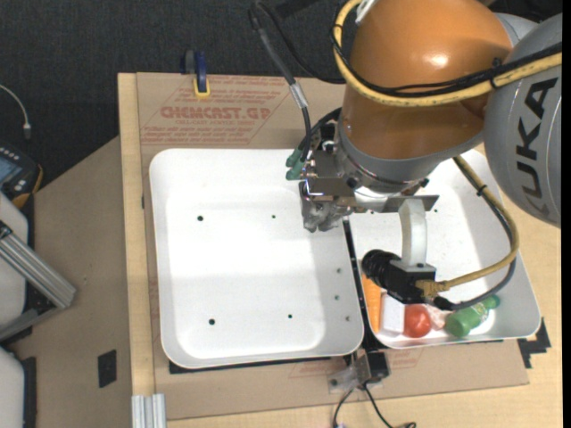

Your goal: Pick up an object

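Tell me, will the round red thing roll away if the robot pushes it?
Probably it would. The red thing looks round and smooth, so it may roll or slip. But it sits crowded between an orange object and a green object near the bin wall, so it likely won't go far.

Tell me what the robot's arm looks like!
The arm is fat, round and grey, with dark letters on its side. A shiny orange dome sits above the wrist. Yellow and black cables loop across it, and another cable curls below. The pincer end is small grey metal.
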{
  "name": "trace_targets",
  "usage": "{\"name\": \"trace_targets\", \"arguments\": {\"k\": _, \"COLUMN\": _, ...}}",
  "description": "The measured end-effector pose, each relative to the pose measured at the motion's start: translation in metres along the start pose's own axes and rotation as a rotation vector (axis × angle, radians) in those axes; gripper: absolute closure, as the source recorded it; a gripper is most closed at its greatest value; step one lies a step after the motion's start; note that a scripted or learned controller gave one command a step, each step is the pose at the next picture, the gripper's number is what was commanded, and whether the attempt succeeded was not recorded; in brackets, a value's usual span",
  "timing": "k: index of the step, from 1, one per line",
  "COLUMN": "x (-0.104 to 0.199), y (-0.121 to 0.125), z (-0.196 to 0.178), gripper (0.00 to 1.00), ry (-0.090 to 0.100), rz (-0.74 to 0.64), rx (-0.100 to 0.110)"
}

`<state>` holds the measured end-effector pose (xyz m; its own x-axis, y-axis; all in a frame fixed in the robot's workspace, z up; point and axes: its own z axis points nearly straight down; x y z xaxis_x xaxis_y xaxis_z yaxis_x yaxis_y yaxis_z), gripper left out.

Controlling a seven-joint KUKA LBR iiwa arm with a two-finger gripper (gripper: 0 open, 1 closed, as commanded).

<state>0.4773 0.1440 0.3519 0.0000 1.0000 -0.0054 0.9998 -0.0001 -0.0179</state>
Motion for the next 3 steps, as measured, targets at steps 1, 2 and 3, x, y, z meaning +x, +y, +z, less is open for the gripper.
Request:
{"name": "trace_targets", "arguments": {"k": 1, "x": 0.058, "y": 0.001, "z": 0.172, "gripper": 1.0, "ry": 0.001, "rz": -0.003, "rx": -0.001}}
{"name": "trace_targets", "arguments": {"k": 2, "x": 0.083, "y": 0.023, "z": 0.27, "gripper": 1.0, "ry": 0.007, "rz": 0.0, "rx": -0.02}}
{"name": "trace_targets", "arguments": {"k": 3, "x": 0.082, "y": 0.023, "z": 0.265, "gripper": 0.0, "ry": 0.006, "rz": 0.002, "rx": -0.021}}
